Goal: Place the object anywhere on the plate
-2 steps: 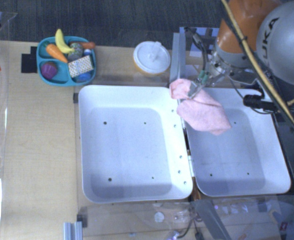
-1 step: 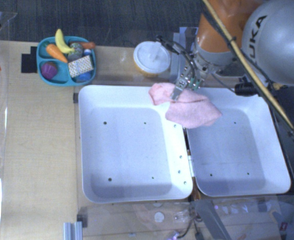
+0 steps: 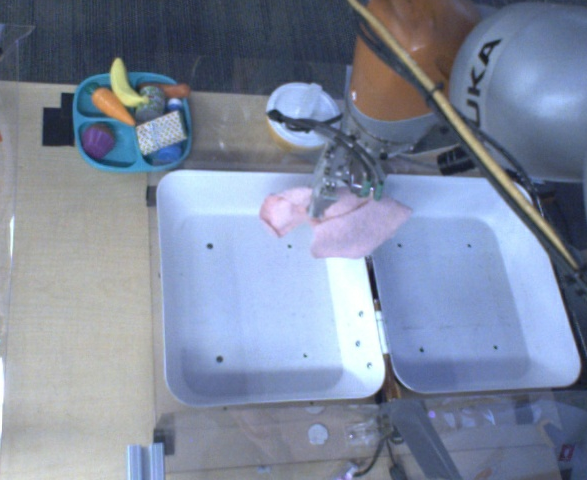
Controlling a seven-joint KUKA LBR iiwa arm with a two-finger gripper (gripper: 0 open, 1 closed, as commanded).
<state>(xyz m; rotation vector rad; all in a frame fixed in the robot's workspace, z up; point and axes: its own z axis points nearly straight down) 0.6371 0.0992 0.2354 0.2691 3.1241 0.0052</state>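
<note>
A pink cloth hangs crumpled over the back of the bins, straddling the divide between the left bin and the right bin. My gripper points down into the cloth's middle, and its fingers are shut on a fold of it. The cloth spreads out to both sides below the fingers. A blue divided plate sits on the bench at the far left back, well away from my gripper. It holds a toy banana, a carrot, a purple piece and a speckled block.
A white and yellow bowl stands behind the left bin, just left of the arm's wrist. The grey arm with its orange band covers the back right. Wooden bench top stretches to the left of the bins.
</note>
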